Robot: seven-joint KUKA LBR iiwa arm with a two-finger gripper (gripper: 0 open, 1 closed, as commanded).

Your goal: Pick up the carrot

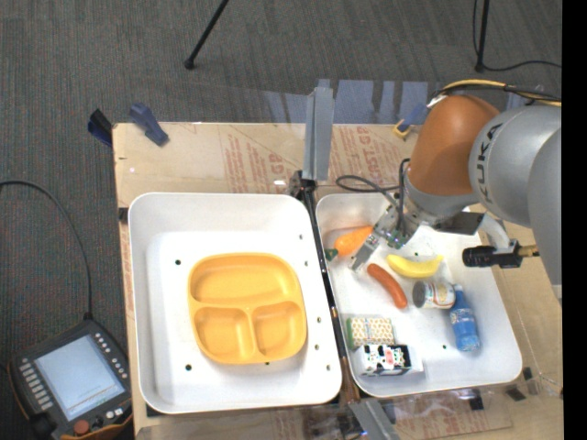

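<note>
Poised low over the carrot (351, 240) at the right bin's (500, 360) upper-left corner, hand (374, 246) angled for a grasp; finger spread impossible to tell; sausage (388, 285) and banana (415, 265) close by.

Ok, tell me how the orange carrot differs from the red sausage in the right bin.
The orange carrot lies near the bin's left wall, at the gripper; the red sausage lies further in, apart from it. The carrot is orange and tapered, the sausage red and evenly thick. Both are elongated and lie flat in the right white bin.
</note>
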